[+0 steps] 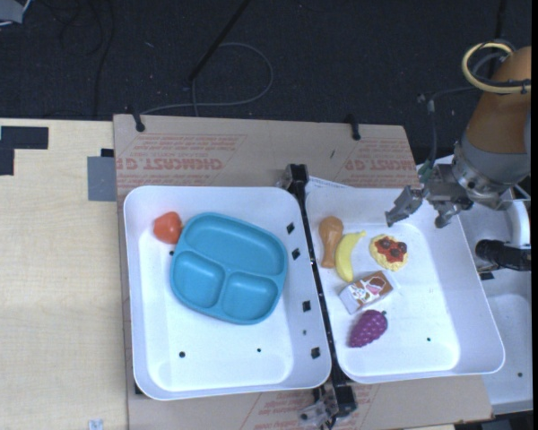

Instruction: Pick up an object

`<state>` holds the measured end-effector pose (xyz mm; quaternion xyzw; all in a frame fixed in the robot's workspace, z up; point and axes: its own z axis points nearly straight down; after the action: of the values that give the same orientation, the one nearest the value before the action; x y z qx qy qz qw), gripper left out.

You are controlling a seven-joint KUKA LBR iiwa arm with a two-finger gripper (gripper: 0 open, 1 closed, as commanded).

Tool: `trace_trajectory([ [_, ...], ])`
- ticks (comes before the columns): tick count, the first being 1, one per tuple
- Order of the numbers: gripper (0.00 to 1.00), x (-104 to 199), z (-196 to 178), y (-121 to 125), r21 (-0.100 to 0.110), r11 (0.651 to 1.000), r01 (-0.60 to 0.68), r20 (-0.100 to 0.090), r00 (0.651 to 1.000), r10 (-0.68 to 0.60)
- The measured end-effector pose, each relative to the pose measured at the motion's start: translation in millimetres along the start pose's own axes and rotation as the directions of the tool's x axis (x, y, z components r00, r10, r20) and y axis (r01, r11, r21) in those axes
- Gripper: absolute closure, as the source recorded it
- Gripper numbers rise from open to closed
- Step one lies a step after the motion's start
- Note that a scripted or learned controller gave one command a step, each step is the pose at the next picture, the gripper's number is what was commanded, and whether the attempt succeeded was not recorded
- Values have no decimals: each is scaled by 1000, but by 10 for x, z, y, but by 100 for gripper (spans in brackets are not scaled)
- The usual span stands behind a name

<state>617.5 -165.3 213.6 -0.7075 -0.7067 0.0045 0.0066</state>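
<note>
Two bins (161, 365) — five toys right, two left; hand (423, 210) spread, holding nothing.

The arm (500, 119) comes in over the bench's right edge — grey wrist, orange band above it. Its hand (425, 208) hangs near the far right corner, two fingers (402, 210) spread apart and pointing down-left — nothing lies between them.

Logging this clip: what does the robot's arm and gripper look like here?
The arm has an orange section above a grey metallic wrist. A yellowish cable loop curls at its top. The gripper is grey metal with two slim fingers splayed apart over the right bin. I can make out no markings.
</note>
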Motion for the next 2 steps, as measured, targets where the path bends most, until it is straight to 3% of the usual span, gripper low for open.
trace_trajectory([
  [1, 0, -1, -81, 26, -13, 1000, 2, 2, 1000, -2],
  [2, 0, 85, 451, -29, -8, 1000, 0, 1, 1000, 0],
])
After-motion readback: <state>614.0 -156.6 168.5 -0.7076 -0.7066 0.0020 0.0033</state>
